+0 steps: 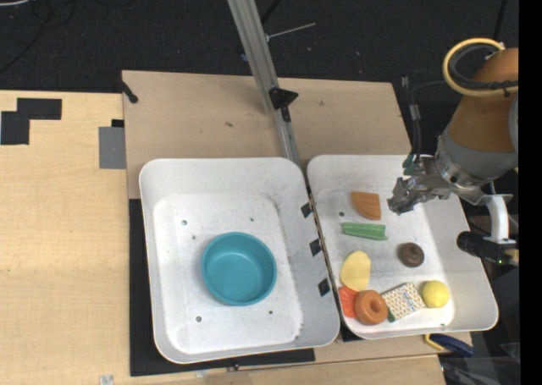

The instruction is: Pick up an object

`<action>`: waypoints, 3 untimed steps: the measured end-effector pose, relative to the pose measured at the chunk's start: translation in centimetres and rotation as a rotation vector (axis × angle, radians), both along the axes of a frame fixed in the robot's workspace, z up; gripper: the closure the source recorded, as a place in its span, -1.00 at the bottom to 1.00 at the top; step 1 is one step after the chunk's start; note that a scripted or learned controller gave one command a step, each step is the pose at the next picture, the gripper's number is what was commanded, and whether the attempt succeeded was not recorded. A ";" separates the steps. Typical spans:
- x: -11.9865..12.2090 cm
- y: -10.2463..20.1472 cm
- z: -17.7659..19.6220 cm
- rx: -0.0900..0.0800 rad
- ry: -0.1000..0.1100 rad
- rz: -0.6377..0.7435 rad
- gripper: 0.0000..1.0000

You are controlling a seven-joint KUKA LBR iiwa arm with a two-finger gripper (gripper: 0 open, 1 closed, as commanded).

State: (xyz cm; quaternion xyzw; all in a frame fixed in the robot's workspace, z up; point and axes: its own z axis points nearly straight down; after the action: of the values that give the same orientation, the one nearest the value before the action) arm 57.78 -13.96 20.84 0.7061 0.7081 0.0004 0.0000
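My gripper (405, 199) hangs over the back part of the right bin (474, 311), just right of an orange wedge (367, 204). A green stick (363, 229) lies a little in front of the wedge. Nearer the front lie a brown disc (411, 254), a yellow piece (356, 270), an orange ring (370, 306), a patterned block (402, 299) and a yellow ball (434, 294). Nothing shows between the gripper's tips.
The left bin (169, 197) holds a teal bowl (239, 268). A slanted metal rail (258, 53) rises behind the divide between the bins. The arm's grey body and orange band (483, 125) stand over the right bin's far right side.
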 end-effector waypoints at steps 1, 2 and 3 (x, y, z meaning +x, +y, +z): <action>-0.3 5.4 1.3 0.001 0.000 0.001 1.00; 0.5 10.4 1.1 -0.001 0.001 0.000 1.00; 1.1 15.8 1.8 0.000 0.001 0.001 1.00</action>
State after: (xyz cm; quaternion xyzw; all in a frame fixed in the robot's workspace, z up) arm 58.87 1.82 22.60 0.7059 0.7083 0.0002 -0.0004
